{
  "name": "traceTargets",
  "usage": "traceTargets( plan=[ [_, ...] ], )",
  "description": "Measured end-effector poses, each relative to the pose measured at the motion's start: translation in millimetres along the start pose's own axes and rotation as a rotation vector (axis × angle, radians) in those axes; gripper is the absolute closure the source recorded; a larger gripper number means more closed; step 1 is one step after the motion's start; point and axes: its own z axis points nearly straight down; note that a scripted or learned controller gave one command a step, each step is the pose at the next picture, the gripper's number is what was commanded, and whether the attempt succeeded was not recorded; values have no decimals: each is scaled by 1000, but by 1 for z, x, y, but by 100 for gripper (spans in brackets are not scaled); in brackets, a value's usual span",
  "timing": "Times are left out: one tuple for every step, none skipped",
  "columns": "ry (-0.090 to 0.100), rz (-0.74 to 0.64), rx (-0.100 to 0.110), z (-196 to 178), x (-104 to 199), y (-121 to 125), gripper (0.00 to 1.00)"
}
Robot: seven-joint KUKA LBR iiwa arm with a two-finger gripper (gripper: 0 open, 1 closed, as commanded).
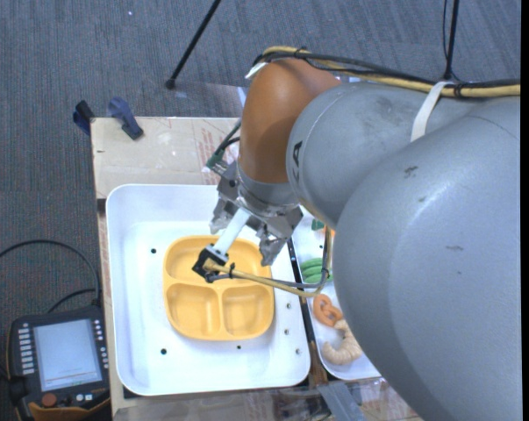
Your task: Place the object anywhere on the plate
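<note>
The grey arm [404,235] hangs over the yellow 3-compartment plate [220,316] in the left bin [128,235], its gripper [251,244] above the plate's far right edge, claw state and load impossible to tell, with toy foods [325,309] lying right of the plate; likely the placing step, needing descent and release.

Yellow three-compartment plate [220,316], flat and upright, near the middle of the left white bin [124,323].

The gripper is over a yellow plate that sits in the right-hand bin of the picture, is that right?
No. The camera view shows the gripper over the yellow plate, but the plate sits in the left-hand bin of the picture.
</note>
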Motion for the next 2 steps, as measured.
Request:
traceTargets(
  plan=[
    [-4, -1, 3, -8, -1, 0, 100],
    [-5, -2, 4, -7, 0, 0, 0]
  ],
)
